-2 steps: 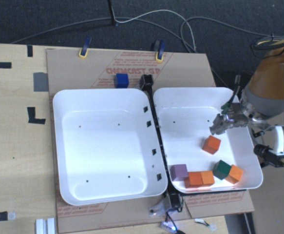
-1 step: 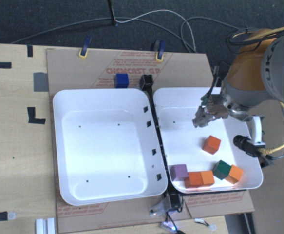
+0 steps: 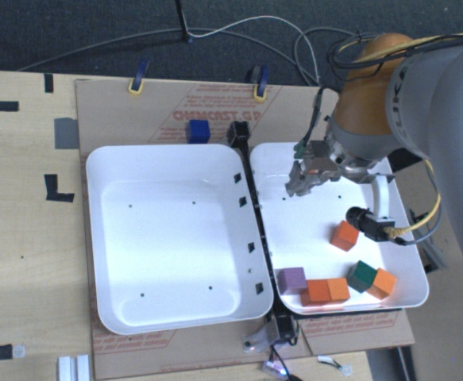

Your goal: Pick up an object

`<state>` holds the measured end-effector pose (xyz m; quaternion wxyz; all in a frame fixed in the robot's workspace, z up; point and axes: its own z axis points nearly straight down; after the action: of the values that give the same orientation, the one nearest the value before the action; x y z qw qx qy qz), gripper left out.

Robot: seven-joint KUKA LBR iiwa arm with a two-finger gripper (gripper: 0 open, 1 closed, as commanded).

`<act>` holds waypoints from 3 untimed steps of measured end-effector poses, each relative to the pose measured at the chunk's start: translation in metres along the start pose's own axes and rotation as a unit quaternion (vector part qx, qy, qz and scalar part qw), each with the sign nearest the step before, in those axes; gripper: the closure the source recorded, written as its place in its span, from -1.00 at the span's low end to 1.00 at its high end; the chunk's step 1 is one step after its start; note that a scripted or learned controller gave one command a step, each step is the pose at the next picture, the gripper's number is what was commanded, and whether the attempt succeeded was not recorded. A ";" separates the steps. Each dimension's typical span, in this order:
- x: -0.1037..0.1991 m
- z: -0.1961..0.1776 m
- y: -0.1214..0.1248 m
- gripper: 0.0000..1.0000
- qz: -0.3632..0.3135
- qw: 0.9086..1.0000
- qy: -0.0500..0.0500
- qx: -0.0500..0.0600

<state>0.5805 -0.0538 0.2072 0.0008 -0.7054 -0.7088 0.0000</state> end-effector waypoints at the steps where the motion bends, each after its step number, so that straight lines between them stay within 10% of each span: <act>1: 0.047 0.005 0.026 1.00 0.000 1.000 0.000 0.000; 3: 0.131 -0.008 0.076 1.00 0.001 1.000 0.000 -0.001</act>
<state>0.6560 0.0777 0.2151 0.0001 -0.7060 -0.7082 -0.0003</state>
